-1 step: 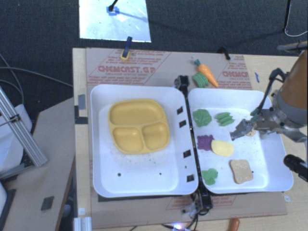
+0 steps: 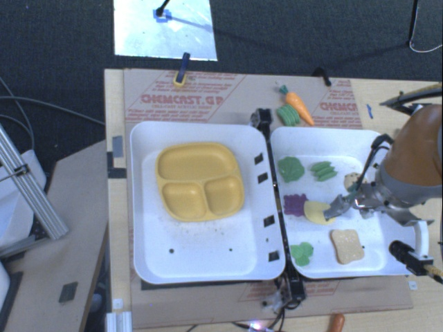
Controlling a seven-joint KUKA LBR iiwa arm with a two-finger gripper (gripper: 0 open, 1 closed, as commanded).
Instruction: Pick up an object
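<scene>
The arm is reached in from the right, low over the right bin [image 2: 374,138], with the pincer [image 2: 333,213] pointed left at the yellow banana piece [image 2: 315,212]. Whether its tips are apart or together cannot be told. The banana piece is seen as a flat pale-yellow oval, lying beside the purple grapes [image 2: 295,203]

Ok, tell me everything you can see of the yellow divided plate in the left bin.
The yellow divided plate looks like matte pale-yellow plastic, a rounded rectangle with a raised rim. It has three compartments: one wide one along the far side and two smaller ones on the near side. It lies flat and face up, turned slightly askew, toward the far middle of the left bin. It rests on the bin floor, with dark specks scattered nearby. The gripper is over the right bin, well apart.
</scene>
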